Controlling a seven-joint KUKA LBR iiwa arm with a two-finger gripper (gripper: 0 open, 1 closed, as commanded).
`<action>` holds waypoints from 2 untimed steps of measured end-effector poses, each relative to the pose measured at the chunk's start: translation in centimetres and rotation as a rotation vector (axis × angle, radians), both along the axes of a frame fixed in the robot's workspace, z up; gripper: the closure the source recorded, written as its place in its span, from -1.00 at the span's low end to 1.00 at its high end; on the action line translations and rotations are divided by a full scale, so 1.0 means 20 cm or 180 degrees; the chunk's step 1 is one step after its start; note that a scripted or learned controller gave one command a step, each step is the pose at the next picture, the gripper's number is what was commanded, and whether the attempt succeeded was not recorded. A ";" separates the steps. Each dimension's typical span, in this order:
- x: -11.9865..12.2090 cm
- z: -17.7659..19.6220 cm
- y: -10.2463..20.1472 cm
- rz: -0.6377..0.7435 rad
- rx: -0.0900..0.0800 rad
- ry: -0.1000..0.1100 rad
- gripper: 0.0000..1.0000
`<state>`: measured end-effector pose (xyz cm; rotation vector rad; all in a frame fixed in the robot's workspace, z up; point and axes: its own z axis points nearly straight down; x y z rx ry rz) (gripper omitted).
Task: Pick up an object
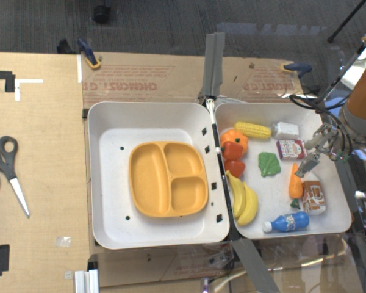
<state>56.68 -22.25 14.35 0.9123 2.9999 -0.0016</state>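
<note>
We see an orange carrot (294, 184) lying lengthwise near the right bin's (274, 228) right edge, just beside a small carton (313, 197)

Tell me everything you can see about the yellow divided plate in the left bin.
The yellow divided plate looks like smooth moulded plastic, a rounded rectangle with raised ridges splitting it into three compartments: one long section on the view's left and two smaller ones on the right. Nothing lies in it. It sits flat, slightly rotated, near the middle of the left white bin, touching only the bin floor.
</note>
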 end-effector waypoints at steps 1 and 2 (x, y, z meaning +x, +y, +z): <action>-0.13 -0.25 0.11 -0.0139 0.0001 0.0000 -1.00; -0.12 -0.20 0.11 -0.0129 -0.0002 -0.0009 1.00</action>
